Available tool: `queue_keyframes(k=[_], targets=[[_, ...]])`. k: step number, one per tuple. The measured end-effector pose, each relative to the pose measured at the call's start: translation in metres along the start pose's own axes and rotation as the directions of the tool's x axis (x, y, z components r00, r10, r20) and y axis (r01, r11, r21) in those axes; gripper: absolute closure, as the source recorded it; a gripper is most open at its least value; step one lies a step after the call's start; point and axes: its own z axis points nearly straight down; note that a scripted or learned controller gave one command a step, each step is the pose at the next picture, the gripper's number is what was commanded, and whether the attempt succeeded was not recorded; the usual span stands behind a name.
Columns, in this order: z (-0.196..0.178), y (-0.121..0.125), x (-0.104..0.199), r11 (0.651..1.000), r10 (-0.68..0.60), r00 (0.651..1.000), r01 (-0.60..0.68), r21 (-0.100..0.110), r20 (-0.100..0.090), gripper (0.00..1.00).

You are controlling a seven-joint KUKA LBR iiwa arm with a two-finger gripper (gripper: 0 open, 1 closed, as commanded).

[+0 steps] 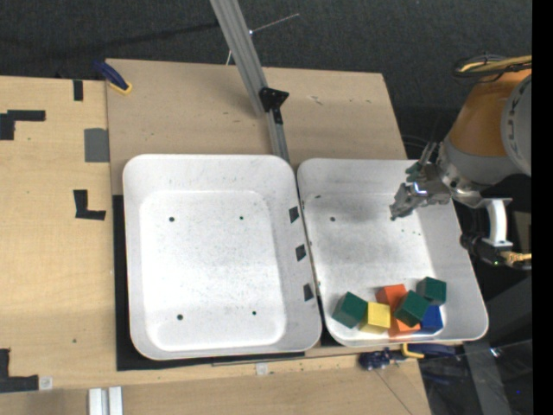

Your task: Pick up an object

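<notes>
From the camera above the bench, my fingers [403, 204] hang over the upper part of the right bin [363, 232], close to its far right wall, with the arm's orange band [484, 124] behind them at the view's right. They are too small and dark against the white floor for me to say how wide they stand; I cannot tell. Nothing shows between them, so I judge that I carry nothing.

Everything I could take lies in one huddle in the near corner of that same bin, well apart from me: a green block [351, 309] on the left, a yellow block [378, 316] touching it, an orange block [394, 296] behind, a darker green block [415, 308], another green block [433, 290] at the right end, and a blue block [432, 319] at the front by the rim. They press against each other, some seemingly stacked or tilted.

The left bin [207, 249] holds only specks and a few dark dots.

As I read it, the pick has not begun: no block is lifted or touched. Left to do is travelling down the bin, descending on one block, closing and raising it. The green block on the left edge looks the most exposed.
</notes>
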Motion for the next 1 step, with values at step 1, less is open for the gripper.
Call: queue_keyframes(k=[1], targets=[[-0.0453,0.0037,0.0073,1.0,0.0,1.0,0.0,0.001,0.0,1.0]])
